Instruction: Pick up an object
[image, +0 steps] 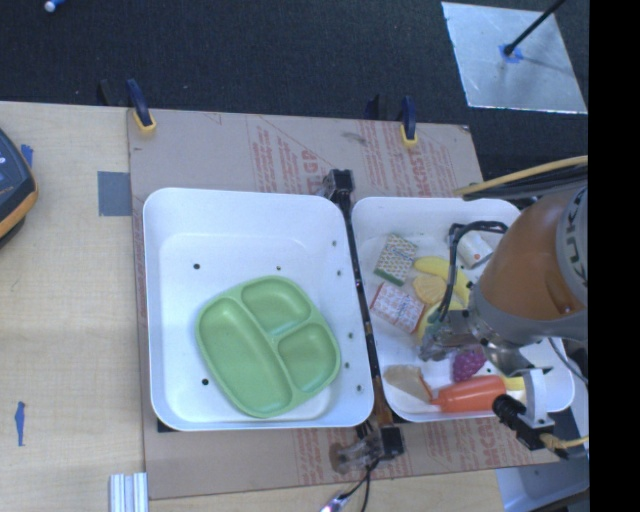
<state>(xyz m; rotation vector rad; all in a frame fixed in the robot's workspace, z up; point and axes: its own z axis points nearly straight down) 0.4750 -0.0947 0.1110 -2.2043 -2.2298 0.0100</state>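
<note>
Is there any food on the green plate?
No, it is empty. The green plate lies flat in the left bin, and all three of its sections show bare green.

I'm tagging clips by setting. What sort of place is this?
Probably a robotics lab bench: two white bins sit on clamped cardboard, a grey and orange arm reaches in, and toy food fills the right bin.

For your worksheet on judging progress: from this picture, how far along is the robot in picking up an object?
Done: the arm has reached over the right bin.
In hand: its hand hangs low among the clutter, near the purple piece and orange carrot; nothing is visibly lifted.
Left: grasp and raise something. The green plate lies in the left bin.
</note>
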